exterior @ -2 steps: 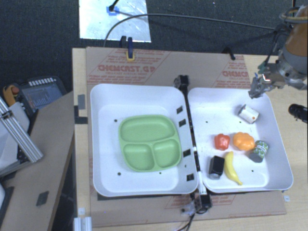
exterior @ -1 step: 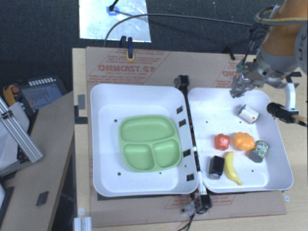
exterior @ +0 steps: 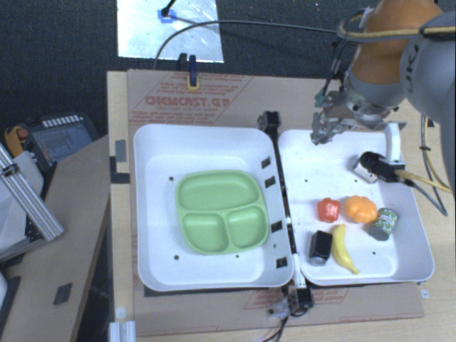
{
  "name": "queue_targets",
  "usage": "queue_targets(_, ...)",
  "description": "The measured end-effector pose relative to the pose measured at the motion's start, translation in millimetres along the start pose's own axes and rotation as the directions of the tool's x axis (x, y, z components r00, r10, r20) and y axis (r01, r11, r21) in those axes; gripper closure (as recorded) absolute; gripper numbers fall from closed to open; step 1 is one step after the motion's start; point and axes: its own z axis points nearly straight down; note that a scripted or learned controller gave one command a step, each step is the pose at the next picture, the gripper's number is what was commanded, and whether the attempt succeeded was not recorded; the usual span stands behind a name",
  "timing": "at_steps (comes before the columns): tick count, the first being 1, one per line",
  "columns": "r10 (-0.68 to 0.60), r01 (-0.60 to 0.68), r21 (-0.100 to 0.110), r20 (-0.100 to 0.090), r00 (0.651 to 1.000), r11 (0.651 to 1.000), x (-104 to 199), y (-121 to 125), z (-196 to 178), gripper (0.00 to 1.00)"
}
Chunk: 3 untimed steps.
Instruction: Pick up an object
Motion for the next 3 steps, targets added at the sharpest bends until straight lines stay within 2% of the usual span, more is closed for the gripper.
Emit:
queue_targets(1,0.0,0.0,-0.002,0.0,1.0,1.0,50,12,-4,1.0)
queue_targets(2,0.0,0.0,0.001,-0.001,1.0,1.0,104,9,10,1.0)
queue_targets(3,0.001,-0.001,-0.001,-0.001,1.0,1.0,149,16,8,1.0)
